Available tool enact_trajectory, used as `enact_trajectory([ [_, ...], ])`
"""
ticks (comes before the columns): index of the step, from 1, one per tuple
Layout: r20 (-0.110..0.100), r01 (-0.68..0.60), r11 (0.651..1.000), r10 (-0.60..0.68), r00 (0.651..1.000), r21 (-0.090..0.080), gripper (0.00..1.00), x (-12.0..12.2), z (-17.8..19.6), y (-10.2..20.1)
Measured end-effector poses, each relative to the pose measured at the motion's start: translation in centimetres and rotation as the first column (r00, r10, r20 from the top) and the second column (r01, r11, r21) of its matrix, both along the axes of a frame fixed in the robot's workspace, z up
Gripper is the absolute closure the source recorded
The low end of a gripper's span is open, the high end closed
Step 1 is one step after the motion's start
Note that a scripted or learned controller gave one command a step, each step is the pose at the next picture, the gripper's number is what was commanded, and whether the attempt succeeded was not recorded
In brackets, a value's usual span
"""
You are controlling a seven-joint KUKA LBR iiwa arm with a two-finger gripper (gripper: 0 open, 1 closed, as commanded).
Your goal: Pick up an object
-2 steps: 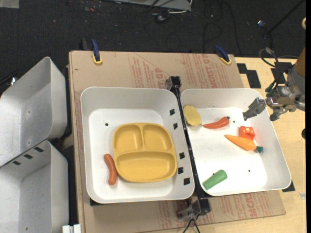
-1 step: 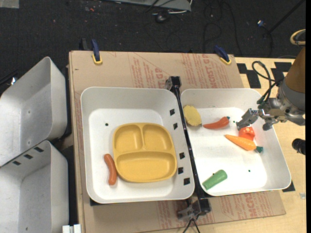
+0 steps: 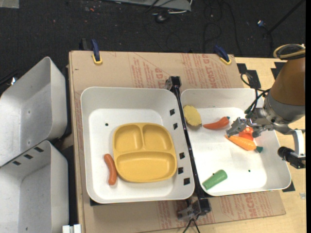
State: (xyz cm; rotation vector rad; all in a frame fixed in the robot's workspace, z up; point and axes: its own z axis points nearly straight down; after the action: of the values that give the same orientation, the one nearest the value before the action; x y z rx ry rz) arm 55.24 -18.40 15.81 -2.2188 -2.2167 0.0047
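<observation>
Your hand (image 3: 241,128) is low in the right bin (image 3: 272,181), near that bin's right wall, its dark fingertips set down at the orange carrot-shaped piece (image 3: 243,141). It looks to be touching or nearly touching the top of that piece, but you cannot tell from this slanted view how far the hand is open, or whether the piece sits between its tips. So treat this as the grasp step, not yet a lift: the carrot-shaped piece lies on the bin floor.

Before you raise, you will want the tips closed on either side of the piece. It tapers and lies slanted, so a pinch near the thin end could slip. A straight-up lift should clear the wall beside it.

Just beside the hand, toward the bin's middle, lies a red pepper (image 3: 216,124), and past it a pale yellow potato-like lump (image 3: 192,116) close to the divider between the bins. A green cucumber-like piece (image 3: 215,179) lies well apart, near the bin's front edge. All three are fallback picks if this one fails.

The left bin (image 3: 95,144) holds a yellow divided tray (image 3: 144,152) with a sausage (image 3: 111,169) beside it on the left.

Both bins rest on a brown board tabletop (image 3: 126,67) with clamps at the far edge. White tubs (image 3: 34,110) sit off its left edge. Around it is dark floor with trailing cables.
</observation>
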Motion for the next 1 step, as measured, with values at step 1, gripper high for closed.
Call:
enact_trajectory([
  [1, 0.021, 0.001, 1.0, -0.001, 1.0, -0.011, 0.0, -0.01, -5.0, -1.13],
])
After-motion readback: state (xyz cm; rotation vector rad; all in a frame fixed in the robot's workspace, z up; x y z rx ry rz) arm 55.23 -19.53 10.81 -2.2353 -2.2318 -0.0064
